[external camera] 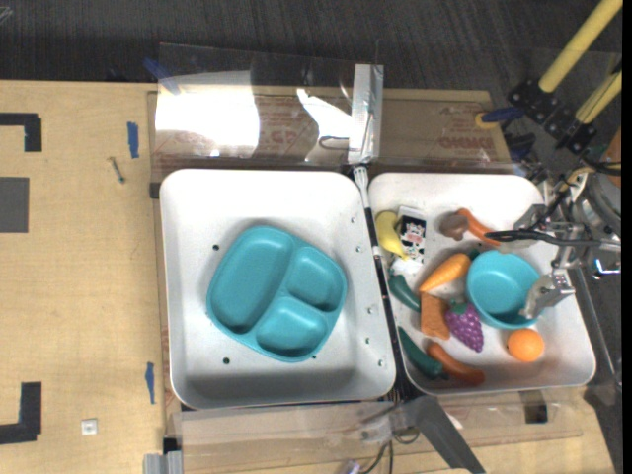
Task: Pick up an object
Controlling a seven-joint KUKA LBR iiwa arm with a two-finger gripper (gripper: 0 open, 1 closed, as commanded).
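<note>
The right bin [449, 182] holds a heap of toys. Among them are a teal bowl [497, 282], an orange ball [526, 345], purple grapes [466, 326], an orange carrot-like wedge [445, 271], a yellow banana [387, 233] and a white card [413, 233]. My gripper [553, 282] hangs low at that bin's right side, close against the teal bowl's right rim, with the arm and black cables above it. No toy shows as lifted. In the left bin [197, 197] lies a teal divided plate [278, 290].
A green toy [403, 290] and a reddish sausage shape [460, 367] lie along the right bin's left and front sides. Yellow poles [585, 30] cross the top right corner. Clear plastic and a metal strip [363, 117] stand behind the bins on the cardboard bench [69, 265].
</note>
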